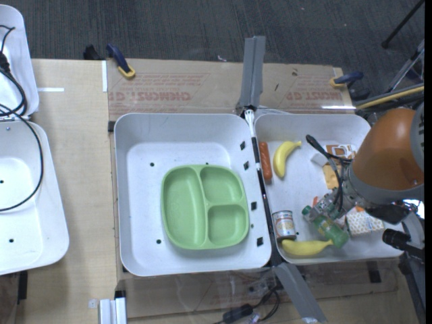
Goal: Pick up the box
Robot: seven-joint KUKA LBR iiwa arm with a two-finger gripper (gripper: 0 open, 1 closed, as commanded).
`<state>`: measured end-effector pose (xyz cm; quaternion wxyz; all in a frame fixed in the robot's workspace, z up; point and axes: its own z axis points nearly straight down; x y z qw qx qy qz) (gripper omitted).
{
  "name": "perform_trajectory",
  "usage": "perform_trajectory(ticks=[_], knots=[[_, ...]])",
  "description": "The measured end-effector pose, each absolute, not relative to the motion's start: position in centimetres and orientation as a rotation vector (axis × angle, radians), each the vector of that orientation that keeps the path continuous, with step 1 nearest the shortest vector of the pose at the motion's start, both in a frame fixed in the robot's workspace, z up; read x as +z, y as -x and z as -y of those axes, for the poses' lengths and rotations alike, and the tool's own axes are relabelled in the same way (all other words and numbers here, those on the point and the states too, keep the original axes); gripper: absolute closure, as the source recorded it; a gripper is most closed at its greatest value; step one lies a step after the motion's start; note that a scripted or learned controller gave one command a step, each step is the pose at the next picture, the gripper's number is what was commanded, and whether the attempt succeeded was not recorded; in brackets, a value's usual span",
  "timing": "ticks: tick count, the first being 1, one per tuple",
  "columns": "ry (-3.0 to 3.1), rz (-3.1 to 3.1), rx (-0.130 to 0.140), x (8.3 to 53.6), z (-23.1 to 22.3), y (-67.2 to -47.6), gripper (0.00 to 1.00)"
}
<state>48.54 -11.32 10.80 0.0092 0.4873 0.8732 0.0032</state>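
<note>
Arm (388, 157) hangs over the right bin (297, 123); gripper state: cannot tell. Box (366, 223) lies at the bin's right side, partly under the arm, touching a green bottle (331, 229). Best approach: descend straight onto the box, clear of the bottle and 2 bananas.

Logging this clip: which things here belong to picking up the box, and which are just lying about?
Job:
box, at the right bin's near right
arm, over that bin

Lying about:
green tray in left bin
two bananas
can
green bottle
</note>
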Motion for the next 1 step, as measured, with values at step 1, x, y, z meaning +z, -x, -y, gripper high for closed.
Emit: perform_trajectory(ticks=[1], knots=[[-2.147, -2.294, -0.005, 20.25, 8.52, -54.17, 1.00]])
